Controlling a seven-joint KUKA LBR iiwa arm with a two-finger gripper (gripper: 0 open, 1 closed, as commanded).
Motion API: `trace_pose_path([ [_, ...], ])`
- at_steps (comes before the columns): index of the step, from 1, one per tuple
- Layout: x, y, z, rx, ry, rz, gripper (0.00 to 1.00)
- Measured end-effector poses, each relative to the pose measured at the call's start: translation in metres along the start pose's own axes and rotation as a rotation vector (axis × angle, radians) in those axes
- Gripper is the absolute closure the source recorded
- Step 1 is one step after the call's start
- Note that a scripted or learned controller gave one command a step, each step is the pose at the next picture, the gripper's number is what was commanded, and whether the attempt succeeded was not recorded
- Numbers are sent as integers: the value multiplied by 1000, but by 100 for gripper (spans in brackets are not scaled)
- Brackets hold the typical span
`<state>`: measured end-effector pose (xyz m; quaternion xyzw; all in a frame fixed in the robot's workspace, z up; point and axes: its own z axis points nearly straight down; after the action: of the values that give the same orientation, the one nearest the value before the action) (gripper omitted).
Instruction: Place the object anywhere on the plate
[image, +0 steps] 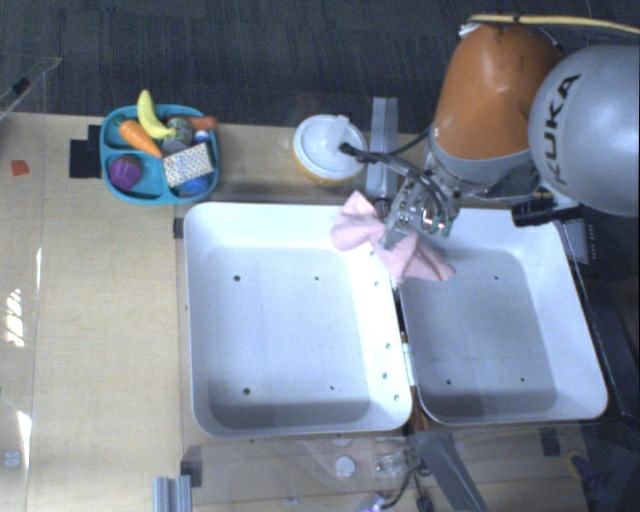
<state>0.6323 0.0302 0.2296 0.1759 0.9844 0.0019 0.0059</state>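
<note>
Now we see the gripper (400, 228) above the divide between the two bins, near their far edge, with its fingers closed on a pink cloth (365, 232). The cloth hangs bunched from it — one part is over the left bin (280, 400), the other over the right bin (500, 390) (we cannot tell if it touches the rims). A white plate (322, 145) sits on the bench beyond the bins, near the cloth. Further left stands a blue tray (150, 190) with toy food.
</note>
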Motion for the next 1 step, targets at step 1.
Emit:
trace_pose_path([
  [1,27,49,7,-3,-1,-351,100],
])
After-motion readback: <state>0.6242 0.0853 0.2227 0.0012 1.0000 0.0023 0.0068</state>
